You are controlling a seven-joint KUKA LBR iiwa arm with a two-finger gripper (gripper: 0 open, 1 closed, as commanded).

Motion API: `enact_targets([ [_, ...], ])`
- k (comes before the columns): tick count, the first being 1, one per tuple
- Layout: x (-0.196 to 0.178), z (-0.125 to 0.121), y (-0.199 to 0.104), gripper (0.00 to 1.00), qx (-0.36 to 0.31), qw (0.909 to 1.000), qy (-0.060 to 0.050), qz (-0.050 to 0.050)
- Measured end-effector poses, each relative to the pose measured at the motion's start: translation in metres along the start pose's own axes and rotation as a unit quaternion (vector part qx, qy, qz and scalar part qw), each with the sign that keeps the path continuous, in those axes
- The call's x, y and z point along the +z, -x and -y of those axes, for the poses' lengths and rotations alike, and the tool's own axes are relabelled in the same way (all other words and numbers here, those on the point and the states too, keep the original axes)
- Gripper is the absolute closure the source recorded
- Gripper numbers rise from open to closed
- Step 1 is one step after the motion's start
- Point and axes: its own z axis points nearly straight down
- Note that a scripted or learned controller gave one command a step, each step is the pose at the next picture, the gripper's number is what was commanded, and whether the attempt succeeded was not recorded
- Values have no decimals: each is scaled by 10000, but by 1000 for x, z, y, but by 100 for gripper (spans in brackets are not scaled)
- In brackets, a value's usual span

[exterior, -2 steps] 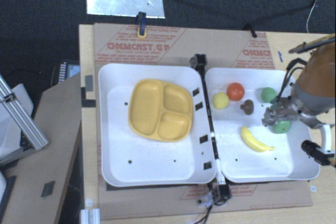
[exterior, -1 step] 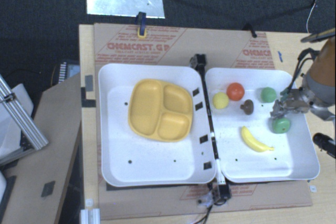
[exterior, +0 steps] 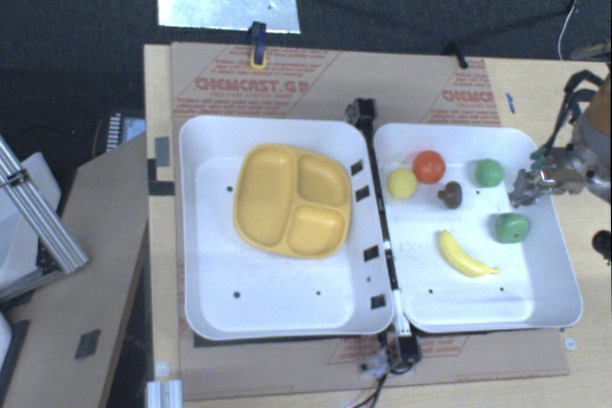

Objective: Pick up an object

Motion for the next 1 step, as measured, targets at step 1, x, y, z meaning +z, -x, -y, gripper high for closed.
enact_targets([
  [1, -47, -2, 1, 100, -5, 10000, 3, 1],
])
